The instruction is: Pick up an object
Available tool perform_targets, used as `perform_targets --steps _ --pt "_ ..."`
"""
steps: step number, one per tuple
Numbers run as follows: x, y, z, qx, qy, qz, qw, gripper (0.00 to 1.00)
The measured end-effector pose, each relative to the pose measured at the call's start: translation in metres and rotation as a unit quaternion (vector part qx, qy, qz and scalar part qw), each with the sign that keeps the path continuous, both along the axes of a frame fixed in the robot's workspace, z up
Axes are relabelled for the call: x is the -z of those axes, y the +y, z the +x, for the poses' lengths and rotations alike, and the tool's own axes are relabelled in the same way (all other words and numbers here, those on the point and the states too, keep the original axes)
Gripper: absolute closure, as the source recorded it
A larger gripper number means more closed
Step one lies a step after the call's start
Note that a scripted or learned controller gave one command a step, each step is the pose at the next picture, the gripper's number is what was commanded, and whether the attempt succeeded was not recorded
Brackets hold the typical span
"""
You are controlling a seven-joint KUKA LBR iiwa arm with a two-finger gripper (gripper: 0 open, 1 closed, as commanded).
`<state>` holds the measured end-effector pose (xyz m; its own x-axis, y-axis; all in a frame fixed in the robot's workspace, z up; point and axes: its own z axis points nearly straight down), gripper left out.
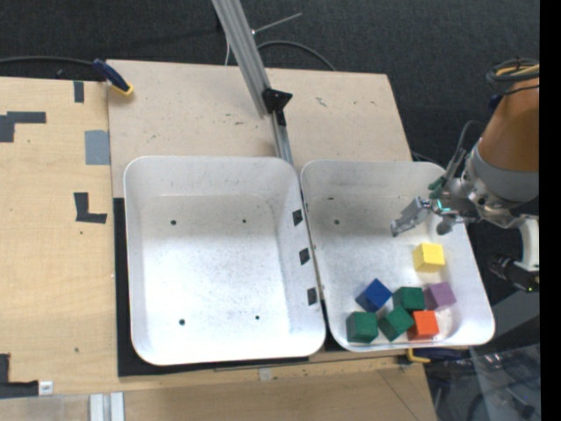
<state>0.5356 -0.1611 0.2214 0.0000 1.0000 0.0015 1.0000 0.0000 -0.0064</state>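
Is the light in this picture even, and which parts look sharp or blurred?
Camera view: the light is soft and even, with faint shadows along the walls of the left bin and the right bin, and no strong glare; the yellow block and blue block look fairly sharp; the claw is small and slightly blurred.

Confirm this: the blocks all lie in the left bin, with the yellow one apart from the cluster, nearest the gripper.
Wrong bin. The camera view shows the blocks in the right bin, not the left bin. The rest holds: the yellow block lies apart from the cluster, nearest the gripper.
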Motion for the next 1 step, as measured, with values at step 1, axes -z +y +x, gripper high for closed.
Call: perform_targets --steps 1 --pt "-0.0028 0.0000 0.0010 -0.001 -0.002 -0.0005 1.0000 0.00"
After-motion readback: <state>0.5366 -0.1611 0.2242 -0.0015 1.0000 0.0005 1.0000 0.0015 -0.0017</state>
